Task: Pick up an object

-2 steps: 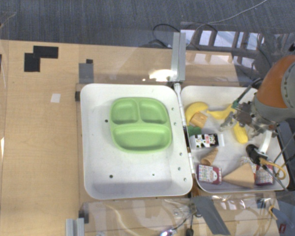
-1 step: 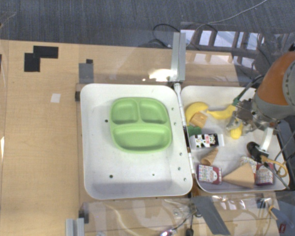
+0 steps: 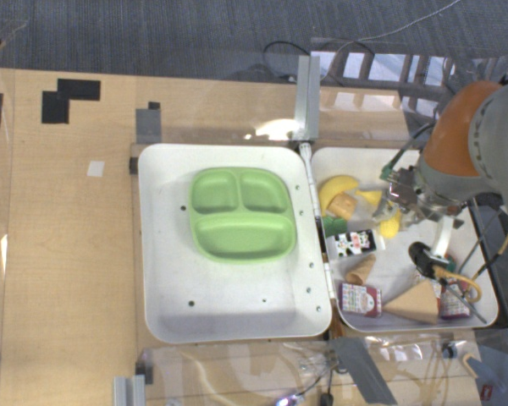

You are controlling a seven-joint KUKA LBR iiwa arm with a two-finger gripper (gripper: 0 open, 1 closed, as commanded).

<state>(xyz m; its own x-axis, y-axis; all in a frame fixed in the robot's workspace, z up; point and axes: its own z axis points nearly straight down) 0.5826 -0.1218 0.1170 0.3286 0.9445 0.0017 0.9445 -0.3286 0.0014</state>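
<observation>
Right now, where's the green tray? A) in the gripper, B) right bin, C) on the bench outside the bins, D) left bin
D: the green tray lies flat in the middle of the left bin, while the arm is over the right bin.
</observation>
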